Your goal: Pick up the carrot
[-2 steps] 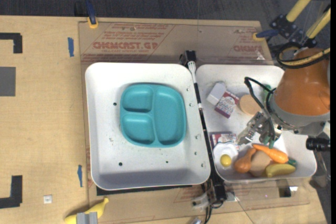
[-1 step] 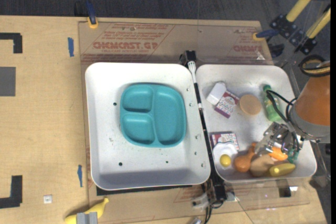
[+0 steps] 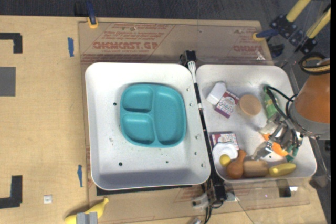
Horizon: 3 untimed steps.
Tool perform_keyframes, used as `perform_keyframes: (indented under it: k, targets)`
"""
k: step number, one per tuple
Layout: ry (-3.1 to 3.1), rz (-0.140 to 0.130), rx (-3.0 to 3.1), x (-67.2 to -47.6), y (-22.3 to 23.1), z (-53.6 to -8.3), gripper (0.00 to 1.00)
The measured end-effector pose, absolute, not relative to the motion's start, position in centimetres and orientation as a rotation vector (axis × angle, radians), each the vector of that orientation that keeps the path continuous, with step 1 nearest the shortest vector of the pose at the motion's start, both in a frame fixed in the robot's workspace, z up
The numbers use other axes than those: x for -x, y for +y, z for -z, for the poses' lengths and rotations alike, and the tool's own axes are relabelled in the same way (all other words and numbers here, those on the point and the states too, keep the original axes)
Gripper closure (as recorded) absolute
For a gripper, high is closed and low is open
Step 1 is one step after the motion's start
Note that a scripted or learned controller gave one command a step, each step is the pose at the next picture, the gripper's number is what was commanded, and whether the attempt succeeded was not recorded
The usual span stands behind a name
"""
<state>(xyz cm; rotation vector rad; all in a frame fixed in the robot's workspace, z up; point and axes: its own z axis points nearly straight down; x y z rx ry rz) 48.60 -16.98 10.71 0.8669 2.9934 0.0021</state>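
Near the right bin's (image 3: pixel 247 73) front right corner, we are seeing the pincer (image 3: pixel 277 143) hanging low over the carrot (image 3: pixel 276 150), an orange piece lying close to the bin's right wall. Whether the pincer is released or clenched, we cannot tell, since cables are crowding it. Along the front edge, a banana (image 3: pixel 282 169), a bread roll (image 3: pixel 255 168) and a brown pear (image 3: pixel 237 164) are lying in a row. Beside it, the left bin (image 3: pixel 100 128) is carrying a teal divided plate (image 3: pixel 153 115) at its middle.
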Motion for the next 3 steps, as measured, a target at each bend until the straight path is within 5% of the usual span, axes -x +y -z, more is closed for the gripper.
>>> perform_keyframes:
  k: [3]
  targets:
    - [2.972,0.001,-0.980,-48.35,-14.16,-9.00,0.00]
